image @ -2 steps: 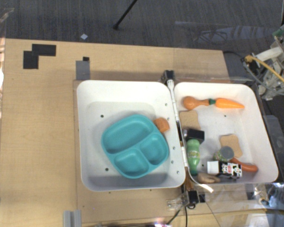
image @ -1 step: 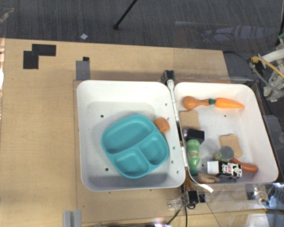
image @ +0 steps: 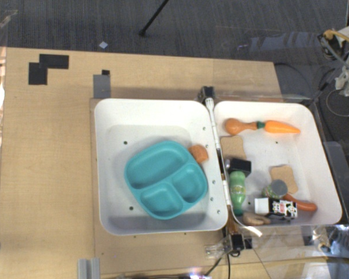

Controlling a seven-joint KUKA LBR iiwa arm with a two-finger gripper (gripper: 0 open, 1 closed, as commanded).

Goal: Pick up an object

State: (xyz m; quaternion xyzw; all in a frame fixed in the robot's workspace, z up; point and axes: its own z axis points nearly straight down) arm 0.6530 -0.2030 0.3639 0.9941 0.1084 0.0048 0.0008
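1. At the far wall of the right bin [image: 314, 133] lies a carrot [image: 280, 128], stem touching an orange gourd [image: 239, 125].
2. Both bins rest on a tan bench [image: 52, 173].
3. A teal plate [image: 166, 179] sits in the left bin [image: 113, 132].
4. I cannot tell my gripper's state.

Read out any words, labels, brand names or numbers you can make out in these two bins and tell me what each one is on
No text here can be read.
The small white and black box at the front of the right bin has dark markings: too small and blurred to read.
The green bottle has a black label area at its top: nothing legible.
The teal divided plate in the left bin: no visible print.
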